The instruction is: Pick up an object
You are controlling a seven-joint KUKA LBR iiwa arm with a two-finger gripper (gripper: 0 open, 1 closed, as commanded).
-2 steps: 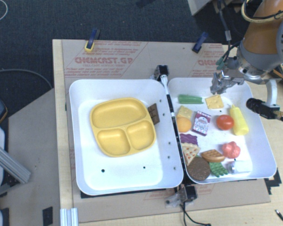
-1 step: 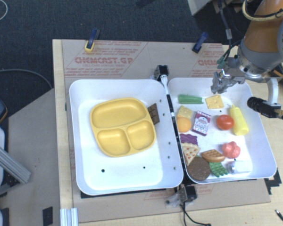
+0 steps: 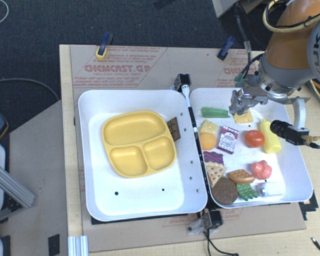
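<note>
The grey arm with its orange band (image 3: 296, 23) leans in from the right and is cut off by the frame's edge, its wrist bent down over the far end of the right-hand shallow white bin (image 3: 304, 169). The metal two-finger gripper (image 3: 240, 108) hangs low there, and from this angle I cannot tell how it is set. Just beneath it lies a pale yellow toy wedge (image 3: 244, 117), partly hidden by the tool. To its left a flat green toy pod (image 3: 215, 112) lies with its long axis across the bin, pointing at the divider. Nearer me the bin is crowded: a red toy tomato (image 3: 254, 138), a small purple-and-white carton (image 3: 228, 140), a brown round cookie (image 3: 224, 192). In the left-hand white bin (image 3: 96, 196) sits a yellow three-compartment plastic tray (image 3: 139, 143), tilted slightly askew.
</note>
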